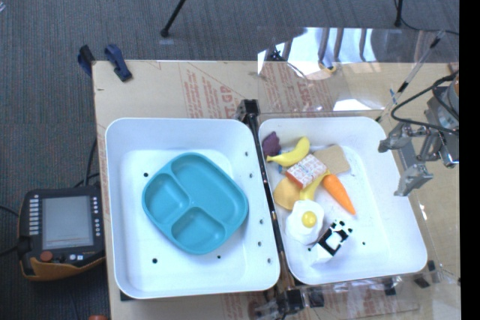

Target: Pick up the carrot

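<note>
You see the carrot (339, 193) lying in the right bin (390, 251), near its middle, with its orange tip pointing toward five o'clock. At its ten o'clock end it touches a small red-and-white box (305, 171). A banana (292, 153) lies at eleven o'clock from the carrot, a purple piece (271, 142) beyond it, and a tan slice (336, 158) sits at twelve. A fried egg (306, 220) lies at seven o'clock, beside a black-and-white block (334, 237) at six.

Your gripper (415, 161) hangs at three o'clock from the carrot, over the bin's right rim, well apart from it; nothing sits between its fingers, and you cannot tell how wide they stand.

In the left bin (131, 266) a blue divided plate (195, 201) rests near the middle.
</note>
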`<state>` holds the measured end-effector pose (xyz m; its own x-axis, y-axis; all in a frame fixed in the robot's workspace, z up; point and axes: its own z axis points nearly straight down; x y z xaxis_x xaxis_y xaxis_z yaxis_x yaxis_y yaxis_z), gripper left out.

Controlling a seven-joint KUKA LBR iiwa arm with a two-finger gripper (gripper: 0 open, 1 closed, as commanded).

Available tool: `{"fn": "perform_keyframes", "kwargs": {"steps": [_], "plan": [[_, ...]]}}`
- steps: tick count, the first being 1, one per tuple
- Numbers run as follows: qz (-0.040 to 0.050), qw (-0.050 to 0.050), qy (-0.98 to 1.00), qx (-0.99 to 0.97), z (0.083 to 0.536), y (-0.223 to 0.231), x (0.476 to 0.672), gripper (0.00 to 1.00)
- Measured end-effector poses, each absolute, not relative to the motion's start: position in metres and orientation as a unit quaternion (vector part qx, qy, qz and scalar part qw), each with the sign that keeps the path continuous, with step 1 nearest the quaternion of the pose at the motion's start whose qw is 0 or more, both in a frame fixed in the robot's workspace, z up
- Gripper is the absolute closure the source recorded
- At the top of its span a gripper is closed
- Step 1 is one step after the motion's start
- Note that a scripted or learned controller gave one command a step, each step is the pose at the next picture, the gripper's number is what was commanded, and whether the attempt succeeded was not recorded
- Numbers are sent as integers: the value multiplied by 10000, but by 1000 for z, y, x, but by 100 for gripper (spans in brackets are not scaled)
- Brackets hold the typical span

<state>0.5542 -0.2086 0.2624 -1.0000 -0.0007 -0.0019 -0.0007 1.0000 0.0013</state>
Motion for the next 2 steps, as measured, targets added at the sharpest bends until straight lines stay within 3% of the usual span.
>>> {"fn": "perform_keyframes", "kwargs": {"steps": [1, 2], "plan": [[33, -75, 9991, 420, 90, -206, 550, 0], [10, 7, 9775, 2107, 88, -174, 589, 0]]}}
